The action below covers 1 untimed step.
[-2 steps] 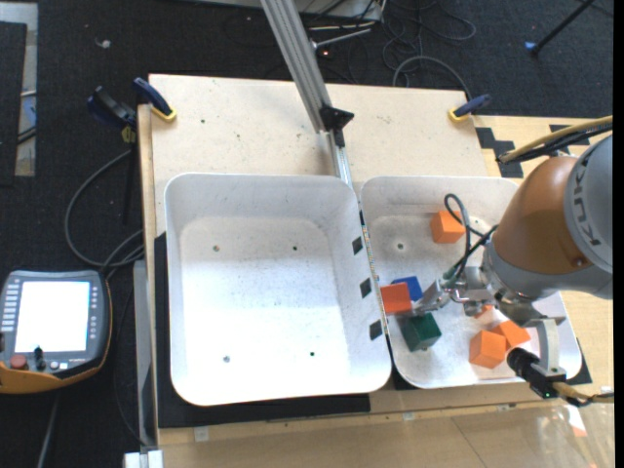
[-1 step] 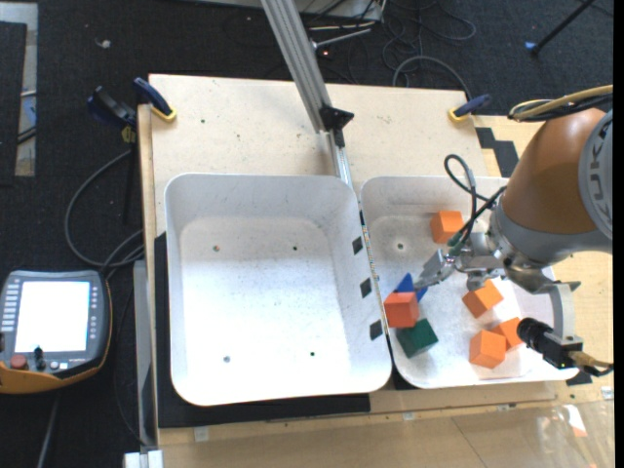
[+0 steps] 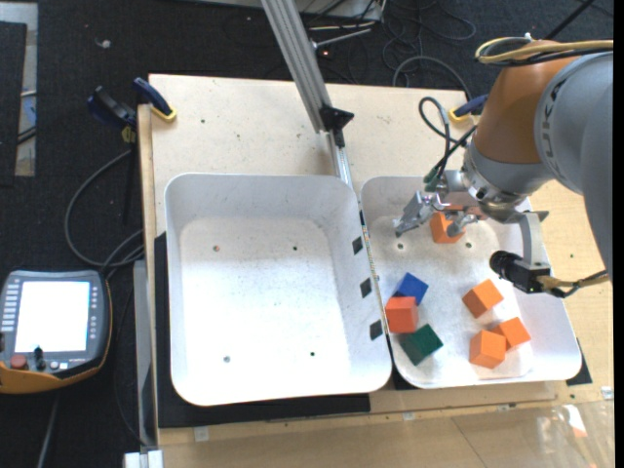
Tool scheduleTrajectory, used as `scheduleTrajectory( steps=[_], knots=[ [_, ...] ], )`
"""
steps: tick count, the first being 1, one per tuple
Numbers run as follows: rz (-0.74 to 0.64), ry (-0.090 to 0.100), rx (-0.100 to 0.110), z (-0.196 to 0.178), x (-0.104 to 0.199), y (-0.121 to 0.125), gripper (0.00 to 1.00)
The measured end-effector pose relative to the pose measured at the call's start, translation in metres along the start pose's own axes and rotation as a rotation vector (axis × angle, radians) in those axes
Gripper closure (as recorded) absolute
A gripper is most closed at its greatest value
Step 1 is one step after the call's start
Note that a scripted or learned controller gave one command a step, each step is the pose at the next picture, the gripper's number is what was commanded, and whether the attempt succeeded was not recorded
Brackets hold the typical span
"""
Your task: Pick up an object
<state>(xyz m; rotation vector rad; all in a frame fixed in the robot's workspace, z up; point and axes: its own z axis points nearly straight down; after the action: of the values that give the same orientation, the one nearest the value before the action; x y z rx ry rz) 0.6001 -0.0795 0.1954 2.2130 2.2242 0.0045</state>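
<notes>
Gripper point(image 3: 434, 214) hangs over the right bin's point(image 3: 556, 359) far edge, finger state impossible to tell, beside an orange block point(image 3: 446, 228) that looks light, rigid, best pinched across flat opposite faces.

Six blocks crowd the right bin point(image 3: 546, 364): blue point(image 3: 411, 287), red-orange point(image 3: 401, 314) and green point(image 3: 421, 343) hug its left wall, three orange toward its front-right corner; open floor lies between the clusters.
</notes>
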Motion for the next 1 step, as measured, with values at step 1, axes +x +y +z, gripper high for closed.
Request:
scheduleTrajectory(
  steps=[1],
  knots=[
    [-0.006,0.004,0.0,0.0002,0.0841,0.058,0.0]
  ],
)
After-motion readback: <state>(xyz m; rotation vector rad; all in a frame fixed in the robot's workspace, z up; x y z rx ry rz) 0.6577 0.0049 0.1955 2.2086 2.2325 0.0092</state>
